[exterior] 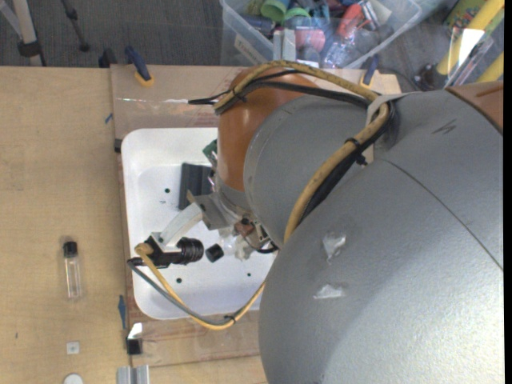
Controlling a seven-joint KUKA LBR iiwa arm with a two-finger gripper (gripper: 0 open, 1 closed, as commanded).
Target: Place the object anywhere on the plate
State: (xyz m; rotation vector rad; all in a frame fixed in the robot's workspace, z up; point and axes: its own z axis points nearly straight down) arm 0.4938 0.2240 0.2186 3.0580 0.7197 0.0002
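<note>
The arm (376, 230) takes up most of my view: its grey bulk covers the right and centre of the frame, and the orange band sits over the upper middle. It hides everything on the right side of the bench (48, 158).

Around it, a clear vial with a black cap (72, 269) lies on the bare wood at lower left, well apart from the white bin (132, 214). A blue clamp (141, 68) sits at the bench's far edge, above the bin. Another blue clip (122, 310) is at the bin's lower left corner, with a small black-and-white tag (133, 341) just below it.

The bench is pale wood, and the bin rests on a browner sheet. Beyond the bench I see grey carpet. A white tripod leg (24, 18) stands at upper left.

At the top of the frame stands a clear plastic tub (240, 22) full of mixed coloured items. In the white bin, a flat black block (192, 178) lies near the upper middle, half under the arm. A small black piece (214, 253) lies on the bin floor just left of the gripper (238, 245). I cannot tell whether that piece is the task's object, nor whether the gripper is released or clenched.
</note>
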